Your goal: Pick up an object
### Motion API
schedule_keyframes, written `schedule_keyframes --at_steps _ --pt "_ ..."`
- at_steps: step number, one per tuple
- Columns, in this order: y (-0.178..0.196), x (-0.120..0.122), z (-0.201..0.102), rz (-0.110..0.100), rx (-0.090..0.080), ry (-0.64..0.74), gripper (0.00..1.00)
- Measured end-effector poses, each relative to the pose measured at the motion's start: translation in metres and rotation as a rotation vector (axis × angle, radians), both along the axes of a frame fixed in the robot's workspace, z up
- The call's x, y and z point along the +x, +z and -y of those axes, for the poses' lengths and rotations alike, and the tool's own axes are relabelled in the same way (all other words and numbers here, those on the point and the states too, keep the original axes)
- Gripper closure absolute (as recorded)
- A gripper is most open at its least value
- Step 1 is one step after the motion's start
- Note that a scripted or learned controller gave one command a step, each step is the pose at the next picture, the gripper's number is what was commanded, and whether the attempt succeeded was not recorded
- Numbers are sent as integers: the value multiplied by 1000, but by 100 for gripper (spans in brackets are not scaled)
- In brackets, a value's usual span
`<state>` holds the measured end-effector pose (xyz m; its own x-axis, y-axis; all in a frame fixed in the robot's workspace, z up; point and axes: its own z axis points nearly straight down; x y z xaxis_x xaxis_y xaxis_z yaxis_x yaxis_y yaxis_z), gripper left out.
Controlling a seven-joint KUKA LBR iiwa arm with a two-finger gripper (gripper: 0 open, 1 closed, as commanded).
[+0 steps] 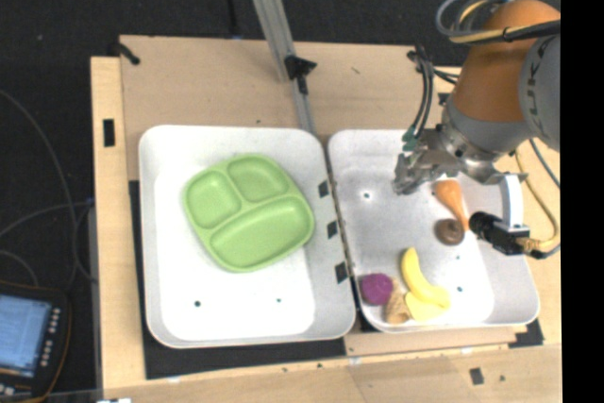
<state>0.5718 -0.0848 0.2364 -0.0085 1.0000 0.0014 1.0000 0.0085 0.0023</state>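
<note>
While jaws' state unclear, gripper (408, 176) hovers over right bin (377, 156) bare centre; banana (422, 281) hugs near edge.

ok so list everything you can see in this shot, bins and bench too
bench: one, tan, under both bins
white bins: two, side by side
divided plate: one, green, in the left bin
banana: one, yellow, near front of the right bin
purple fruit: one, left of the banana
tan piece: one, at the front rim by the banana
carrot: one, orange, beside the tool
brown round item: one, below the carrot
tablet: one, lower left, off the bench
arm: one, grey and orange
tool: one, over the right bin
</note>
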Motion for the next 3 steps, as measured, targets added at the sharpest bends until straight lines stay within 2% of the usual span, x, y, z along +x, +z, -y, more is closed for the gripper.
schedule_keyframes --at_steps 1,2,3 --pt "-7 14 -45 -1 -1 -2 100" --pt "7 24 -98 0 1 0 100" --pt "2 29 -148 -1 0 -1 100"
